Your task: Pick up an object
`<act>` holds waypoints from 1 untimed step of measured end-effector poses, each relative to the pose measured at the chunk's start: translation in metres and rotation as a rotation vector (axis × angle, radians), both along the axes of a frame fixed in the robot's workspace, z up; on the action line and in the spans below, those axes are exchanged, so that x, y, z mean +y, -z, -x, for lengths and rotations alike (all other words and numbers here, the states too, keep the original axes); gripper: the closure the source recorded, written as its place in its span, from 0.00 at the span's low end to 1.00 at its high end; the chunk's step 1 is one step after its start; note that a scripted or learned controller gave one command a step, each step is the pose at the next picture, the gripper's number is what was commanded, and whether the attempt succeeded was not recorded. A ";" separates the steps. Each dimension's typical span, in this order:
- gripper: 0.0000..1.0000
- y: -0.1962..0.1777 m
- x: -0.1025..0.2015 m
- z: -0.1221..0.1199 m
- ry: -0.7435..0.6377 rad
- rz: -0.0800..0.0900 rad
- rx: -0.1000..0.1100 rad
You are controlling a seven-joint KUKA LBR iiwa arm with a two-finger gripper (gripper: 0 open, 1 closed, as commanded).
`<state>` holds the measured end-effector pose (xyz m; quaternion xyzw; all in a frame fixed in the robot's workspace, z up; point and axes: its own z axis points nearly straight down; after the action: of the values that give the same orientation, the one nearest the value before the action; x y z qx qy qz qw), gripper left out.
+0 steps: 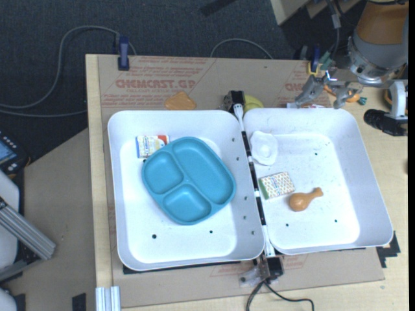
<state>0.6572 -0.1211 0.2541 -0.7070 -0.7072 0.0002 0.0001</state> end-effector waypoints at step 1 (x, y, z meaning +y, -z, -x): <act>0.00 0.081 -0.032 0.109 0.007 -0.002 0.015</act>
<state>0.5483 -0.1534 0.1733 -0.7096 -0.7046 0.0047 0.0058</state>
